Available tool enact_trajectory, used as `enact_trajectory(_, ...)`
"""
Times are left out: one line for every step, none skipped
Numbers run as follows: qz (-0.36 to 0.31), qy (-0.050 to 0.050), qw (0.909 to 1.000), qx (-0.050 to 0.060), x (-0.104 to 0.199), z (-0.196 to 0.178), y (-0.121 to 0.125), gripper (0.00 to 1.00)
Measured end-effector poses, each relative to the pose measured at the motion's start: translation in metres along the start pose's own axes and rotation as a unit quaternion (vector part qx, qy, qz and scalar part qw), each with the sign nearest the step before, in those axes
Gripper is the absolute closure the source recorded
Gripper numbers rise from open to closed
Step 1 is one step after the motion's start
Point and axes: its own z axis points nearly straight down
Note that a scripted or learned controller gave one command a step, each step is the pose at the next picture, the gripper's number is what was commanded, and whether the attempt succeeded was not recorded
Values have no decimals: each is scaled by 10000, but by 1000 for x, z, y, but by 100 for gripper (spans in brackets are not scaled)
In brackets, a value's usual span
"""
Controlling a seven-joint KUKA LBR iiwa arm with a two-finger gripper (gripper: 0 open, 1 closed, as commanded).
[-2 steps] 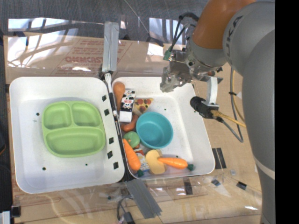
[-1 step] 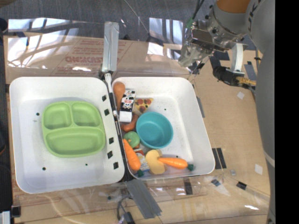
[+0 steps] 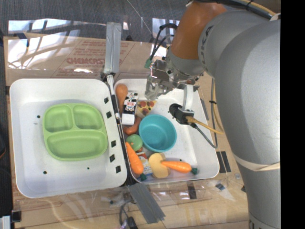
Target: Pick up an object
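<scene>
My arm (image 3: 252, 80) fills the right side of the frame: big, smooth, rounded grey casings with a matte sheen. Near the top centre I see the orange band (image 3: 193, 25), a glossy copper-orange sleeve just above the wrist. Black cables (image 3: 164, 32) loop off its left side, and another dark cable runs along the top edge. Below the band sits the hand (image 3: 157, 82), a cluttered grey metal block with small fittings.
</scene>
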Motion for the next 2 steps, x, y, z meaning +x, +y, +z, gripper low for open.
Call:
enact_trajectory(-339, 4, 9994, -64, -56, -59, -40, 100)
enact_trajectory(-1690, -9, 9856, -88, -118, -146, -59, 100)
